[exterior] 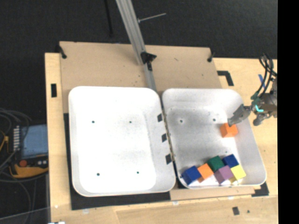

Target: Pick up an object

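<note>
Hand point(248, 115) sits over right bin's point(196, 101) far right edge; fingers look spread, holding nothing, though blur leaves that unsure. Orange block point(229, 130) lies just beside left fingertip, slightly toward bin's near side. Other blocks point(214, 169) cluster in near corner, well apart.

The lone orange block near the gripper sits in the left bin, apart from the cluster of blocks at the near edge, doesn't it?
Not quite: the lone orange block sits in the right bin, not the left bin, as the camera view shows. The rest holds: it lies close to the gripper, apart from the cluster of blocks at that bin's near edge.
</note>
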Tool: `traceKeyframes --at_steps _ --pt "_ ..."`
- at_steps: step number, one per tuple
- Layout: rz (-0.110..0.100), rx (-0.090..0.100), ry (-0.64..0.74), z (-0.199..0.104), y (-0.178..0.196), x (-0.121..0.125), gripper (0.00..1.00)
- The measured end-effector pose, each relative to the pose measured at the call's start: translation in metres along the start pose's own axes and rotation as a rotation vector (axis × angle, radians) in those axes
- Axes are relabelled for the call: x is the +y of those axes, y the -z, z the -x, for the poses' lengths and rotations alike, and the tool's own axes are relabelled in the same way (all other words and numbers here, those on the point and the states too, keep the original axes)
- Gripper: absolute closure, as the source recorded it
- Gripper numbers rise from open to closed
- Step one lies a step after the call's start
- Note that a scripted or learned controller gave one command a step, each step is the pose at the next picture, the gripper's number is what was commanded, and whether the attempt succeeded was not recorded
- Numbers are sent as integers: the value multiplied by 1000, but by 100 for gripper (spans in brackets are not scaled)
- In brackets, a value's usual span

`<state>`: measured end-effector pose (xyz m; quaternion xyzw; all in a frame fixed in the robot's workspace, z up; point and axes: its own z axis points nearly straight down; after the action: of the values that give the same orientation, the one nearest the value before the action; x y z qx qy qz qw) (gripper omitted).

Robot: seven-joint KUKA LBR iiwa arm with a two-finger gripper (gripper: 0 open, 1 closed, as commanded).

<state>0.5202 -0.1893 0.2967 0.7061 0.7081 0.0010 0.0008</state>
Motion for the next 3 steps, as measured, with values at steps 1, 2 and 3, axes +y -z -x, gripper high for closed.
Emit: traceKeyframes --at_steps 1,2,3 --pt "-6 -2 -4 7 -49 7 0" --pt "-4 -1 -6 5 -104 15 0" --pt "-7 -1 -7 1 -165 17 0"
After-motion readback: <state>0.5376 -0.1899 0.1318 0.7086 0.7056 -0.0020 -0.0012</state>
